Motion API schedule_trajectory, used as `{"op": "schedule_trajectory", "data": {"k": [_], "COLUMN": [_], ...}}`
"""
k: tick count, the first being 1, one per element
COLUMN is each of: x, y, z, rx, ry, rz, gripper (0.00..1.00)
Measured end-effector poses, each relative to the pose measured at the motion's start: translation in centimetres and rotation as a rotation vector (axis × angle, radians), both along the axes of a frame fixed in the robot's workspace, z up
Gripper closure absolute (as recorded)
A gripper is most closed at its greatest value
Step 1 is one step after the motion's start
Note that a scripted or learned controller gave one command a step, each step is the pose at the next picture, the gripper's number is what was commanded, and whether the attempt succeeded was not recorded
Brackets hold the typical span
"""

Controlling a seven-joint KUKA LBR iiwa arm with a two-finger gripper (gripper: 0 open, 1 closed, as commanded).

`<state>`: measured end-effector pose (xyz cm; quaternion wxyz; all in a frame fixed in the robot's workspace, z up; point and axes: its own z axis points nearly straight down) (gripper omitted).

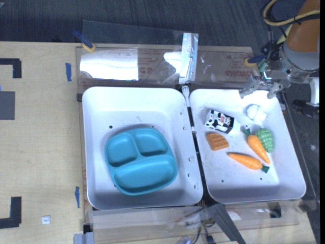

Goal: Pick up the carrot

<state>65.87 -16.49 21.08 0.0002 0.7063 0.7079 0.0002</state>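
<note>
Carrot, in two specimens, both lying flat on the floor of the right bin [292, 184], which we take as our landmark throughout. The upper carrot [258, 146] lies in the right half of that bin, slanting from upper left to lower right, with its leafy end toward the bin's far wall. The lower carrot [246, 160] lies just nearer the bin's front wall, almost level, its green stub pointing toward the bin's right wall; the two carrots come close together at their right ends, and we cannot tell whether they touch. A green knobbly toy [266, 139] rests against the right side of the upper carrot. Toward the bin's middle we find an orange ridged wafer [217, 141], and beyond it, nearer the far wall, a black-and-white patterned block [219, 121]. A white lump [255, 112] sits near the bin's far right corner. The gripper [264, 83] hangs over that same far right corner, at the bin's rim, well apart from both carrots and with nothing visibly held; we cannot tell whether it is open or closed. The arm [304, 39] rises behind it, outside the bin. To the bin's left, a second white bin [96, 105] carries a blue divided plate [141, 159].
</note>
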Motion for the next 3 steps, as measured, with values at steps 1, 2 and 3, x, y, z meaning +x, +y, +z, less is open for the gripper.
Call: {"op": "schedule_trajectory", "data": {"k": [1, 2, 3], "x": [-6.5, -11.9, -11.7], "y": [-2.6, -0.9, -0.9], "z": [-11.6, -12.4, -11.2], "rx": [-0.002, -0.001, -0.004], "ry": [-0.004, -0.003, -0.011], "rz": [0.135, 0.185, 0.185], "gripper": [0.00, 0.00, 1.00]}}
